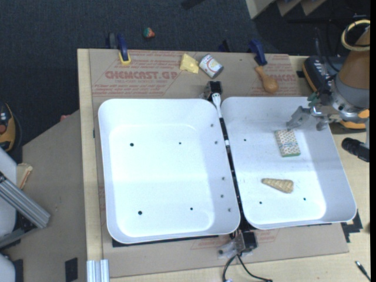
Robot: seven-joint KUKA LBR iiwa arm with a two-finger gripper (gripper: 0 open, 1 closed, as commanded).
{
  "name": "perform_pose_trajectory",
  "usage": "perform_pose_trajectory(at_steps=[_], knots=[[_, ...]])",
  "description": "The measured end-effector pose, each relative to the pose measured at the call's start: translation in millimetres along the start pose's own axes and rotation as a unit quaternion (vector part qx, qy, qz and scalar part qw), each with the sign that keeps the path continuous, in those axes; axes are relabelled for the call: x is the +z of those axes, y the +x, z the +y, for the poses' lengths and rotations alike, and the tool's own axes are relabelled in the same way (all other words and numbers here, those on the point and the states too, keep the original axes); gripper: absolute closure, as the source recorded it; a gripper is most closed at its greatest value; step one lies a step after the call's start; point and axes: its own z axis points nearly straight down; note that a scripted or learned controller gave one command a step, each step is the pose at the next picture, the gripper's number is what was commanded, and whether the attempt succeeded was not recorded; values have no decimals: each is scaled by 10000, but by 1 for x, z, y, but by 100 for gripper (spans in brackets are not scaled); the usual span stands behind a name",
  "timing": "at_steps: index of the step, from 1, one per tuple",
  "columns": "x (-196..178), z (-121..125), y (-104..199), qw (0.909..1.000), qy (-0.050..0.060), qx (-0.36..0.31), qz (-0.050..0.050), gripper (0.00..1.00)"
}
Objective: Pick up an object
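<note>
Gripper [305, 115] poised at the far edge of the right bin [329, 210], nothing between its fingers.
Whether those fingers are spread or closed cannot be told. Inside the right bin, a patterned rectangular packet [288, 143] lies just below and left of the gripper, apart from it; a tan cone-shaped piece [278, 184] lies farther toward the bin's near edge, well apart from the gripper.

Two objects lie in the right bin [329, 198]. A flat, rectangular speckled pad [288, 143], pale green and white, rests toward the bin's far side, its long axis running roughly front to back. Nearer the front edge lies a tan cone-shaped piece [278, 184], on its side, well apart from the pad.
</note>
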Motion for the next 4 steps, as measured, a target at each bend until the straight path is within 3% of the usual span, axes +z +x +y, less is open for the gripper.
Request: perform_pose_trajectory(at_steps=[1, 2, 3, 4], knots=[[36, -27, 5, 10000, -17, 17, 42, 0], [37, 7, 17, 10000, -12, 3, -11, 0], [12, 37, 28, 10000, 2, 4, 3, 0], [3, 35, -2, 10000, 17, 28, -1, 0]])
